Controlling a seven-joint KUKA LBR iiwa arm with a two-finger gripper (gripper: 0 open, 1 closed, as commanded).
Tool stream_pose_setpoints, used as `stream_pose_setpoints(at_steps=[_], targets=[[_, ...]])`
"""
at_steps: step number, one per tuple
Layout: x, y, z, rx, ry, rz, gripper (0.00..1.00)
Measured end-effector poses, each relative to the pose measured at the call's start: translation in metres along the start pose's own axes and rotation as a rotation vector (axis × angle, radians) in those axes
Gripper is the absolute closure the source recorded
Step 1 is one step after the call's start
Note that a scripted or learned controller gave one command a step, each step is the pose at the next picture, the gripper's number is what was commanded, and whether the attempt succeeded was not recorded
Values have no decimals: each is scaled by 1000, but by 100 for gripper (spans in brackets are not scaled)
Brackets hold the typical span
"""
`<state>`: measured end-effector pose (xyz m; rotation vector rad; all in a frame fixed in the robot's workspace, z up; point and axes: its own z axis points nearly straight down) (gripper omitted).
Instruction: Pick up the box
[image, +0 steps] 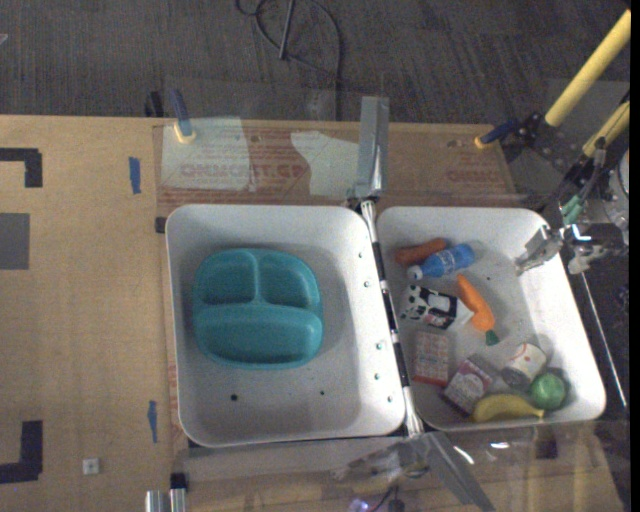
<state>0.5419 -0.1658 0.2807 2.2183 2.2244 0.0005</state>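
Gripper (532, 255) at right bin's (580, 330) 2 o'clock rim; finger state cannot be told. Box (433, 357) at 7 o'clock, well apart.

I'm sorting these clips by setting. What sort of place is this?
Probably a robotics lab test bench: two white bins sit side by side on a taped cardboard bench, one holding toy food like a banana, and a gripper reaches in.

The gripper (541, 251) is pale grey metal, thin fingers on a dark block with a green-tipped wire; the arm (612, 215) behind it is blurred, dark fittings and a pale casing
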Motion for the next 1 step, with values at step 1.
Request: stream_pose_setpoints(at_steps=[1], targets=[[-12, -63, 118, 0, 0, -137, 0]])
